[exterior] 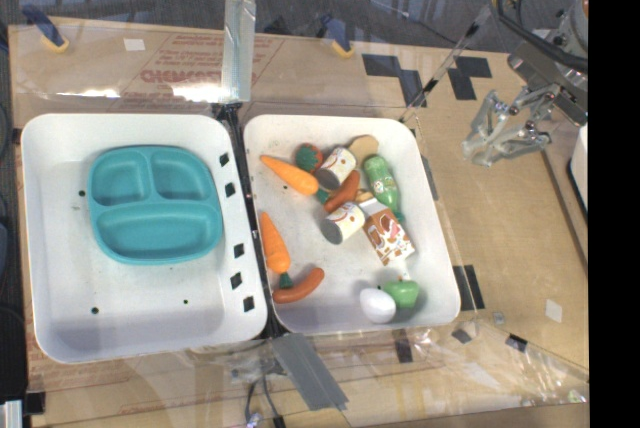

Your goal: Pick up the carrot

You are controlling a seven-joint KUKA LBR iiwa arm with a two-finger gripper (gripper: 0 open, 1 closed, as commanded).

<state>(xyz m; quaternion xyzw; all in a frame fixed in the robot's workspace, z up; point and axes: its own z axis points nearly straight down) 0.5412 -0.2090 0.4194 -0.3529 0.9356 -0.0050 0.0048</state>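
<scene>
Orange tapered plastic carrot [290, 174] lying in right white bin [425, 216], upper left. Metal two-finger gripper [500, 131] hovering outside bin, well apart; grip state unclear. You're likely handling light, stiff, slippery toy; grip thick middle.

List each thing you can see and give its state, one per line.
Hand: over the bench right of the bins, holding nothing.
Carrot: lying in the right bin.
Second carrot: lying along the left wall.
Teal tray: flat in the left bin.

One fixed camera above the bench [500, 246], slanting down on both white bins [40, 216], moderately near.
</scene>
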